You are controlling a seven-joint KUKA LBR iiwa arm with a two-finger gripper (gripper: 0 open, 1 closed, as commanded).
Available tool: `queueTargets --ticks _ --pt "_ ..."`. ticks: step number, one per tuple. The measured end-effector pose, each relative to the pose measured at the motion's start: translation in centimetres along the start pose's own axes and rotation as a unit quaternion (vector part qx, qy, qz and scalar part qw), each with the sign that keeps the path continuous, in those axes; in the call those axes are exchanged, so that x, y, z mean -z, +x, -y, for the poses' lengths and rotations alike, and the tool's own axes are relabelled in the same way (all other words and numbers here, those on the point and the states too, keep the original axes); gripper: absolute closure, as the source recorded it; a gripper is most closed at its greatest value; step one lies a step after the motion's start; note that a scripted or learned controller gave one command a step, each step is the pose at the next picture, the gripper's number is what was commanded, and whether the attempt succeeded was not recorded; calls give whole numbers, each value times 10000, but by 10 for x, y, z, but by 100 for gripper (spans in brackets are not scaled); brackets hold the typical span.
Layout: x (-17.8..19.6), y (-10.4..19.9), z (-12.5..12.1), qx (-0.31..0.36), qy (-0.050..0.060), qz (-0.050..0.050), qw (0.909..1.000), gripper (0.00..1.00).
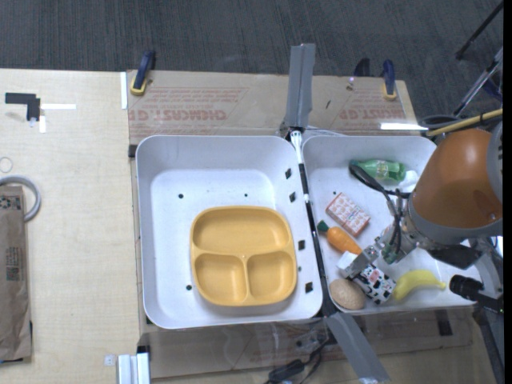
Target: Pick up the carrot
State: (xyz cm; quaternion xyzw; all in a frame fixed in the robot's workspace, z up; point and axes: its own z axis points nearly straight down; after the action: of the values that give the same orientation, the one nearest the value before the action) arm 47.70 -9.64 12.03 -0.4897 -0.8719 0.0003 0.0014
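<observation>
Far left, the tabletop (72,214) carries a brown paper bag (12,270) at the edge — nothing to do w/ the job.

Next, the left bin (160,214) holds a yellow divided tray (242,256), three compartments, all bare. No carrot here.

Across the divider, the right bin (324,170) has all the clutter. The carrot (340,240) lies near the bin's left wall, orange body w/ a green stub at its upper-left end, slanting down to the right. Just above-right of it is a pink box (347,213); below it a round tan item (346,294), maybe a potato or bread roll. A green bottle (380,169) lies toward the back; a banana (416,283) toward the front right, next to a small black-and-white patterned item (376,282).

The arm comes in from the right, its orange band bulking over the bin's right side. The pincer (370,256) hangs low just right of the carrot's lower end — near it, possibly touching, but I can't tell. I also can't tell if it's wide or narrow; the parts are too small and dark to read.

Progress, as I judge it: approach is about done, grasp is not. The carrot rests on the bin floor, not lifted, and nothing shows it between the tips. Left to do — get the pincer centred over the carrot, close, lift clear. Box and tan item sit close, so there's little room for error.
</observation>
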Motion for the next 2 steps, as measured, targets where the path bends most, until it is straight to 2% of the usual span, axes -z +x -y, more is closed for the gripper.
queueTargets --ticks 1,2 --pt "-29 -31 -35 149 -9 9 9999 0" --pt "-28 -47 -67 1179 -17 23 9930 0"
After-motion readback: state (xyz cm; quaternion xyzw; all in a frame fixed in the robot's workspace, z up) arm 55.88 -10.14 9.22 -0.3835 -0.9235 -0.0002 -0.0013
